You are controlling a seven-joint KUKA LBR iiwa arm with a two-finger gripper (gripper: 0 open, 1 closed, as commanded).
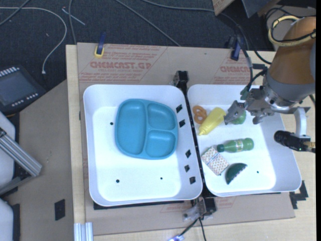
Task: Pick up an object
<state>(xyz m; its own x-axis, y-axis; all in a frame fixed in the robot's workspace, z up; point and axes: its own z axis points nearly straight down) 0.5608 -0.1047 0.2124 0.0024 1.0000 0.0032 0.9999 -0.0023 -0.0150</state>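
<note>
Camera view, slanted look down on both bins.

Left bin [95,149]: I saw a blue divided plate [146,128] lying flat, a little toward the far side of the middle. It had three compartments, one long one on the left and two smaller ones on the right.

Right bin [281,177]: all the loose objects were here.
- Pretzel-shaped orange piece [199,113] sat at the far-left corner, close to the divider between the bins.
- Yellow squeeze bottle [211,121] lay on its side just beside the pretzel, angled, with its upper end pointing toward the gripper.
- Green bottle [235,145] lay on its side near the middle of the bin, nearer to me than the yellow one and apart from it.
- Small patterned white packet [215,160] sat left of the green bottle's cap end, tilted.
- Dark green wedge [235,171] lay just beside the packet at the near side.

Arm came in from the right, orange band [296,41] high over the far-right corner of the bench. Gripper [239,115] was low over the far part of the right bin, next to the upper end of the yellow bottle. I saw something small and green [239,117] right at the fingertips. I couldn't tell whether it was pinched between them or just lying underneath, and I couldn't tell if the hand was spread or pressed together.

Cables [45,14] ran loose on the dark floor beyond the bench.
</note>
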